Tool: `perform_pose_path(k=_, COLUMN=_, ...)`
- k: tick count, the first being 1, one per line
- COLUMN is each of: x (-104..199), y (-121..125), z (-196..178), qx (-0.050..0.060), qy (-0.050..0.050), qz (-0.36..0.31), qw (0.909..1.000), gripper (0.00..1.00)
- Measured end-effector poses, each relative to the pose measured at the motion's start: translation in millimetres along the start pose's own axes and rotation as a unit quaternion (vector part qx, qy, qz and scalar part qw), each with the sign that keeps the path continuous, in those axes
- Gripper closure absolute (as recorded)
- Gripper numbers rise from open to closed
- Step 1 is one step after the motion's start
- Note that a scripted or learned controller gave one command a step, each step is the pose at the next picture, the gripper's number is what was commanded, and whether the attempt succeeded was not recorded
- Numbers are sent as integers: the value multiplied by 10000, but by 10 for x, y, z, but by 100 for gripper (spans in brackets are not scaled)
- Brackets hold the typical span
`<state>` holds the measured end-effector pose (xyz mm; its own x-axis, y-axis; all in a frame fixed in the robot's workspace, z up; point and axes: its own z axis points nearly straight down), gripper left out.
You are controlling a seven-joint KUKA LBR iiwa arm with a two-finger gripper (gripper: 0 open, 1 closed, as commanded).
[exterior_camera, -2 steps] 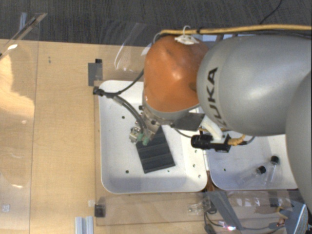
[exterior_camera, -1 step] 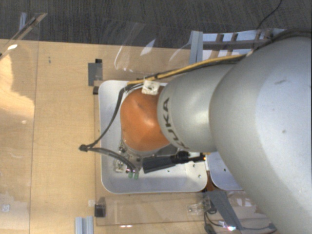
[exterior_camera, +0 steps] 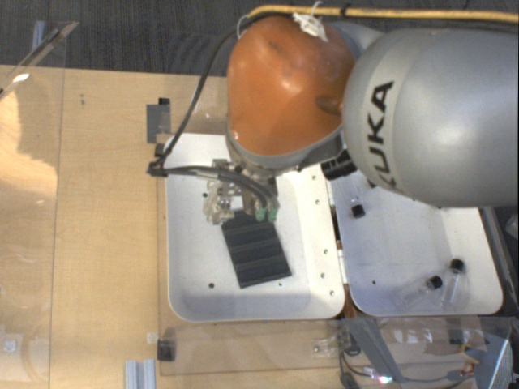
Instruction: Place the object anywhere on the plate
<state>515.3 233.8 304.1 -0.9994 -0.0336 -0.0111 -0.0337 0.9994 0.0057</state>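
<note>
My arm's orange band and grey wrist hang over the back half of the left bin (exterior_camera: 186, 298). The gripper (exterior_camera: 240, 203) sits under the wrist, partly hidden, with clear and green parts showing. Just in front of it a dark ribbed rectangular slab (exterior_camera: 256, 252) is tilted, its top end right at the gripper; I cannot tell whether it lies on the bin floor or is held. No plate can be told apart in either bin.
The right bin (exterior_camera: 486, 298) holds small dark bits (exterior_camera: 355, 211) (exterior_camera: 456, 266) (exterior_camera: 435, 283) and a clear piece (exterior_camera: 451, 290). A black cable (exterior_camera: 190, 104) runs from the wrist to the left bin's back left corner. The wooden bench (exterior_camera: 81, 217) lies to the left.
</note>
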Motion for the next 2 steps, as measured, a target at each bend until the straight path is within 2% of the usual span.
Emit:
perform_pose_path(k=1, x=-451, y=-16, z=-1341, qx=-3, qy=-20, qz=-1067, qw=9943, gripper=100)
perform_pose_path(k=2, x=-576, y=4, z=-1324, qx=5, qy=-1, qz=1389, qw=9903, gripper=100)
